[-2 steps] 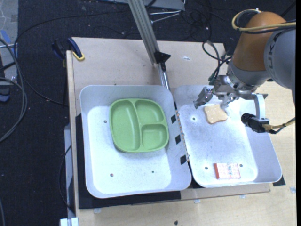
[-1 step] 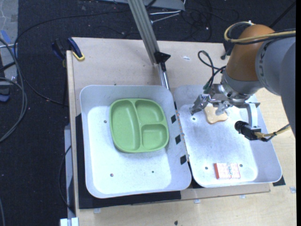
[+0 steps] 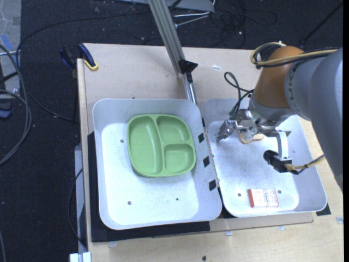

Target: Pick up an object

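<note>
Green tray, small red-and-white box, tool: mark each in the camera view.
green tray (image 3: 162, 145): camera view, on the divider between its compartments.
small red-and-white box (image 3: 263, 198): camera view, middle of its top face.
tool (image 3: 224, 131): camera view, at its tips, over the right bin.

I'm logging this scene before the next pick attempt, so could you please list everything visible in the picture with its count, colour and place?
Bins: two, white, side by side on the bench.
Divided plate: one, green, three compartments, in the left bin.
Small box: one, red and white, near the front edge of the right bin.
Small object: one, pale tan, in the right bin just beside the gripper; too blurred to identify.
Clamp: one, blue and yellow, at the bench's far left corner.
Pole: one, grey metal, slanting in from the top.
Arm: one, grey with an orange band.
Gripper: one, low over the right bin's far part.
</note>
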`<control>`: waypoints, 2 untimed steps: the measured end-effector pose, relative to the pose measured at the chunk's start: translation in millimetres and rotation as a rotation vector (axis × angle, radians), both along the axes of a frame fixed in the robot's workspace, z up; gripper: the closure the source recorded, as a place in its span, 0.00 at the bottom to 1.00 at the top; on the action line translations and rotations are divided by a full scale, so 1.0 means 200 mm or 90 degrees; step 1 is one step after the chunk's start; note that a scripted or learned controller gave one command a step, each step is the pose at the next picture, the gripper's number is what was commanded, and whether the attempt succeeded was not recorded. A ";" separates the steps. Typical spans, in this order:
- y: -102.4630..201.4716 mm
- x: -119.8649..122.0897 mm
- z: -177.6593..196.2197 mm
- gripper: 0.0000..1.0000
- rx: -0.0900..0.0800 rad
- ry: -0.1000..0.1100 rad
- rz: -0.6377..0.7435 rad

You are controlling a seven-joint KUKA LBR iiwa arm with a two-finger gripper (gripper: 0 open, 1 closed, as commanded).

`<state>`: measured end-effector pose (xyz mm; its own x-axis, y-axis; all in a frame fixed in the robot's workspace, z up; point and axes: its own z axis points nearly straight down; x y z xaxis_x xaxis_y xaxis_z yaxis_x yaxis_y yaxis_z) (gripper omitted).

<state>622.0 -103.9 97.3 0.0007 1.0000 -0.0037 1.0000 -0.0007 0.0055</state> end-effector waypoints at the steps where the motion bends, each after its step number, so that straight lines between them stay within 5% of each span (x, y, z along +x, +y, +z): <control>1: 0.00 0.01 0.07 1.00 -0.001 -0.005 0.000; 2: 0.01 0.03 0.39 1.00 0.002 -0.001 0.002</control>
